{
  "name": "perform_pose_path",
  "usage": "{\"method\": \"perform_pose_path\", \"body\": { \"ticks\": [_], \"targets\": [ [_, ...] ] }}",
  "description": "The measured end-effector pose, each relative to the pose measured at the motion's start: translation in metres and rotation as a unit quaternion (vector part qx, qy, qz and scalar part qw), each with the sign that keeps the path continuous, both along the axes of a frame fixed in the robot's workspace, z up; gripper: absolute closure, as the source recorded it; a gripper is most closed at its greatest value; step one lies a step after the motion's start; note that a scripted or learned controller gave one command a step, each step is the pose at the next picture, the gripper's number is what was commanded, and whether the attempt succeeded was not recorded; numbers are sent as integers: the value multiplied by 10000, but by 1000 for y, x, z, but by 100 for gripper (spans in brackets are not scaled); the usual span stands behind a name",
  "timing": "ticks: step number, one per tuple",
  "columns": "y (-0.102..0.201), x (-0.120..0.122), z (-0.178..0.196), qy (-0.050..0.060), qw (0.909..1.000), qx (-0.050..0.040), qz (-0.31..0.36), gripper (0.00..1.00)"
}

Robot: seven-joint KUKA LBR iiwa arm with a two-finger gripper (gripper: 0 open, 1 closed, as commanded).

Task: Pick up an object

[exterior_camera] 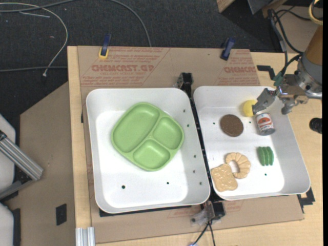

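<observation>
Gripper fingers spread wide, holding nothing, hovering just above the small can lying beside the yellow object.

We see a light green plate in a white bin, a brown disc, a yellow ball, tan biscuits, and a red-and-white can.
</observation>
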State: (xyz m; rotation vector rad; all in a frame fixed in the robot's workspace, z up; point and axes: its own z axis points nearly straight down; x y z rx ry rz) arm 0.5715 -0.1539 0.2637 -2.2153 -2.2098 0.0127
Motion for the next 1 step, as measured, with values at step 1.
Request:
{"method": "perform_pose_path", "body": {
  "ticks": [1],
  "targets": [
    [0, 2, 7, -67, 10000, -12, 14, 0]
  ]
}}
